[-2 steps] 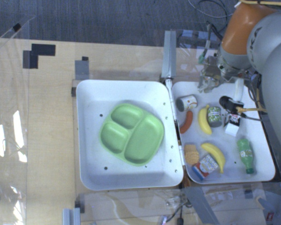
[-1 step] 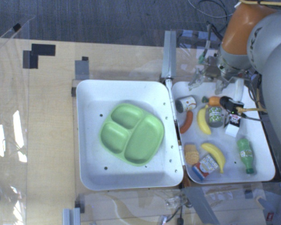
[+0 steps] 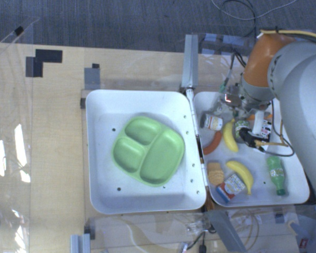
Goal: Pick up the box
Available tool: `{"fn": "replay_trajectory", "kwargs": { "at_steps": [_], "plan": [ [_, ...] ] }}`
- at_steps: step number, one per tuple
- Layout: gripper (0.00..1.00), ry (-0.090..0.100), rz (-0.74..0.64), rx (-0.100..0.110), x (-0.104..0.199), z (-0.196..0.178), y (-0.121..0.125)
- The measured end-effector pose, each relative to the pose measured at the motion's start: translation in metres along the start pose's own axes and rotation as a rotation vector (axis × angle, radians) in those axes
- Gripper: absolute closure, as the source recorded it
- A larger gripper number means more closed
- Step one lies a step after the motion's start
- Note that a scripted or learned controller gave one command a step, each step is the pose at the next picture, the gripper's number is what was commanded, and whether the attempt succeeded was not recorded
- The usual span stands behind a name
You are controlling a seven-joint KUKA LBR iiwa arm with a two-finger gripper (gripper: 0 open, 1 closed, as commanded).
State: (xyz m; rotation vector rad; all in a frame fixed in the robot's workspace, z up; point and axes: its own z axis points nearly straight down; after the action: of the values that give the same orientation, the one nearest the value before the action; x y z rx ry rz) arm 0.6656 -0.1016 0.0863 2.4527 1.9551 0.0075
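The small box (image 3: 230,186), lying tilted near the front of the right bin (image 3: 300,194) just beside a banana (image 3: 242,174), looks light, stiff and crushable, so you should pinch its two long sides; the gripper (image 3: 244,124) hangs near the bin's far end.

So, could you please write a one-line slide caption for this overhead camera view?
Grey KUKA arm's gripper hovers over the right white bin of bananas, bottle and small red-blue box; green divided tray fills the left bin.
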Motion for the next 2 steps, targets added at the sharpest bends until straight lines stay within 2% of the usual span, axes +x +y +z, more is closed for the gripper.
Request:
{"fn": "replay_trajectory", "kwargs": {
  "at_steps": [1, 2],
  "plan": [
    [0.0, 0.0, 0.0, 0.0, 0.0, 0.0, 0.0],
    [1.0, 0.001, -0.005, -0.005, 0.002, -0.012, 0.002]
  ]
}}
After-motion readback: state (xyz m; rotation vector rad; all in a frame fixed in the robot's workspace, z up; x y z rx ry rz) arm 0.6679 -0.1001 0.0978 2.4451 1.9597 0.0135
